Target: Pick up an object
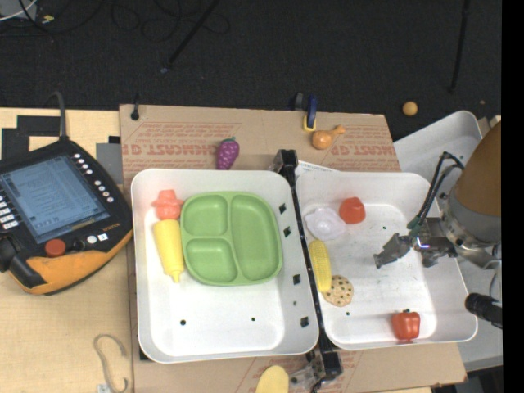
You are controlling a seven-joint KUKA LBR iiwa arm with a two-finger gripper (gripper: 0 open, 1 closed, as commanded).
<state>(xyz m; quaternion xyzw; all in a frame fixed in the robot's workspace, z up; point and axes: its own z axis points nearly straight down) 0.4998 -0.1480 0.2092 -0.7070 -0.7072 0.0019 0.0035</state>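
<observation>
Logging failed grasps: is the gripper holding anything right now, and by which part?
Nothing is held. The gripper hovers over bare floor of the right bin, with no object between its fingers.

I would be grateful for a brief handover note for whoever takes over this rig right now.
Gripper: over the right bin, nothing visible between its fingers; open or shut cannot be told.
Right bin holds a red tomato, a clear cup, a corn cob, a cookie and a red pepper.
Left bin holds a green divided plate, a yellow bottle and a pink toy.
Done: nothing lifted yet.
Left: grasp and raise one object.
</observation>
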